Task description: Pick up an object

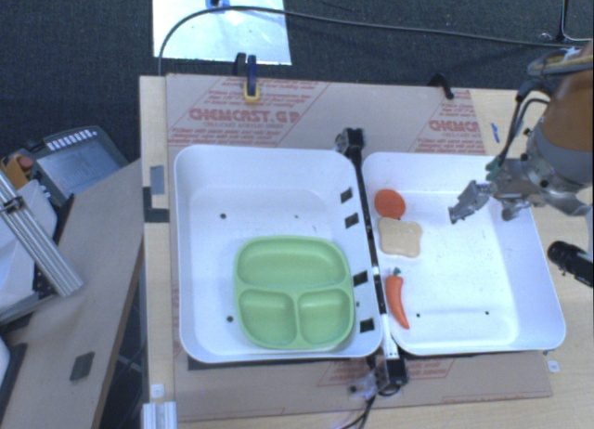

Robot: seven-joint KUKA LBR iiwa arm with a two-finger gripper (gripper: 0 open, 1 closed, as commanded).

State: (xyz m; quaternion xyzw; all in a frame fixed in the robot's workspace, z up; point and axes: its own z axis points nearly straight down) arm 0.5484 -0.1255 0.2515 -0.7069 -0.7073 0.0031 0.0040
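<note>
Orange tomato [390,202], bread [400,238] and carrot [396,298] lie at nine o'clock of the released, empty claw [486,201].

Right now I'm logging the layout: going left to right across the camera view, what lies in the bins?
Green three-compartment plastic tray → round red-orange slice, beige bread-like piece and orange carrot, stacked along the right bin's left side → grey two-finger gripper.

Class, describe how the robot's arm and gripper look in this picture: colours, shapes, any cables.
The arm is rounded and grey, with an orange band above the wrist. A thin cable runs along its left side. The gripper is grey metal, with two short fingers on a blocky base.
</note>
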